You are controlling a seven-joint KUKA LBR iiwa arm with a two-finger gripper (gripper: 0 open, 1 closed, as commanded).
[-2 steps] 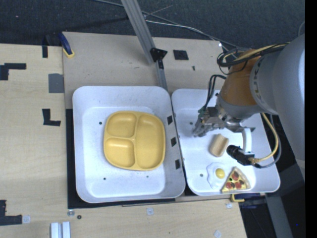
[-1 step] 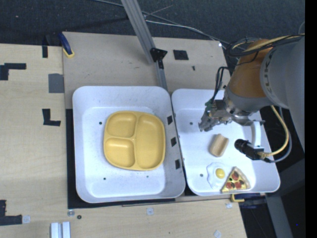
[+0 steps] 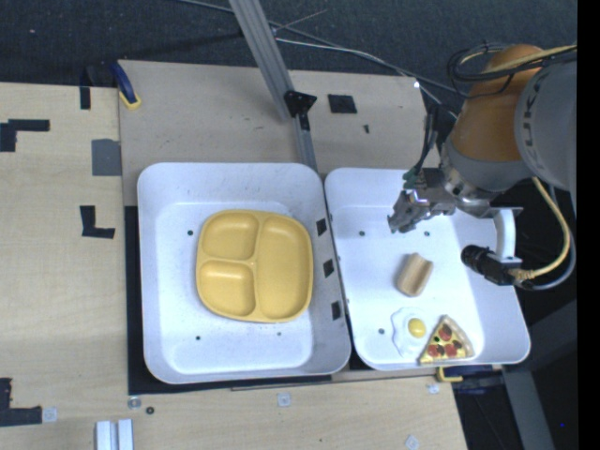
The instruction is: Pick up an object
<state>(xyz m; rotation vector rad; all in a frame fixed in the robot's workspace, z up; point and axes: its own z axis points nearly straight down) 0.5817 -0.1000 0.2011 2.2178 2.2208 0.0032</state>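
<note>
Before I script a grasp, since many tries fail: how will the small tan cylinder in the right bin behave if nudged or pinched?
The tan cylinder looks rounded and lies on its side, so it may roll on the smooth right bin. It seems small and probably light. The gripper hovers just above it in the view.

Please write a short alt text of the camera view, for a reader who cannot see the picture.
A grey robot arm reaches from the right, its tool over the right white bin, which holds a tan bread roll, a fried egg and a pizza slice. The left white bin holds a yellow divided plate.
</note>
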